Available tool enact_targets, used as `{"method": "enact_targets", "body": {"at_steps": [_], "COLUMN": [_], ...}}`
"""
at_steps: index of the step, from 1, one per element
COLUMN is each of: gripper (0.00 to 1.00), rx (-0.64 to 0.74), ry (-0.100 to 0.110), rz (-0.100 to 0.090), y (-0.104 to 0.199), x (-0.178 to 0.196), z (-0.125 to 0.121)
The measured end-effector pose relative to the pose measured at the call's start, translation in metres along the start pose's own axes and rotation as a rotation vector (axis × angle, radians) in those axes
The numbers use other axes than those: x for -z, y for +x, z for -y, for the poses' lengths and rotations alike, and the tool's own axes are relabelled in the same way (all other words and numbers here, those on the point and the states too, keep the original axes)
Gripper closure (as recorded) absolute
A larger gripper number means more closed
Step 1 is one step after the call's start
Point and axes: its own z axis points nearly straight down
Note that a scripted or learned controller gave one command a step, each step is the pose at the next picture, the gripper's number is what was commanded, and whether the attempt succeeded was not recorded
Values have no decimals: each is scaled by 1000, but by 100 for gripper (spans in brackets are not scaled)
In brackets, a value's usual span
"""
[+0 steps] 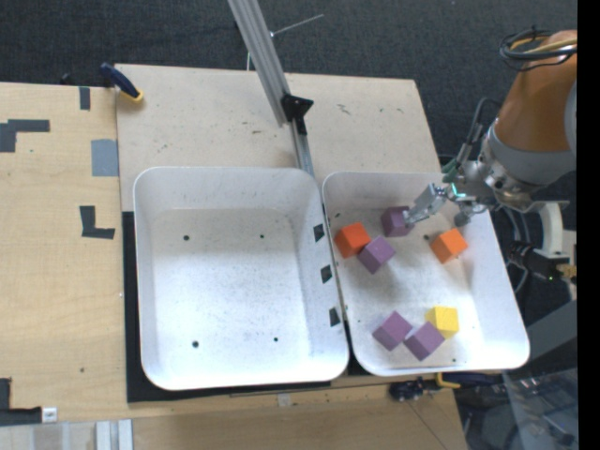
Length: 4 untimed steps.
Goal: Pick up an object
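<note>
Seven blocks sit in the right bin [497,279], and the one I care about is the purple cube [395,221] at the far end of the cluster, because my gripper [433,202] is closest to it. From where I'm watching, one silvery finger [423,205] reaches down and left toward that cube, its tip at the cube's right edge, touching or just short of it; I can't make out a second finger on the other side, so I can't tell how wide the hand is spread, and I see nothing held in it. The cube lies to the left and a shade nearer than the wrist, so the move I'd judge necessary is a short shift left to get it centred. An orange cube [450,244] rests just near of the gripper, and another orange cube [352,239] with a second purple block [377,253] crowd the target's left-near side, which could get nudged. Two purple blocks [408,334] and a yellow block [444,320] lie well apart at the near end. The left bin [150,251] plays no part.
</note>
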Motion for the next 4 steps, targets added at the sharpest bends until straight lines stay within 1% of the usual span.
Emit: {"method": "enact_targets", "body": {"at_steps": [1,2,3,4], "gripper": [0,0,0,0], "rx": [1,-1,0,1], "ry": [-4,3,-3,-23], "rz": [1,1,2,3], "y": [0,-3,1,1], "x": [2,-61,-117,-128], "z": [-1,4,-5,-11]}}
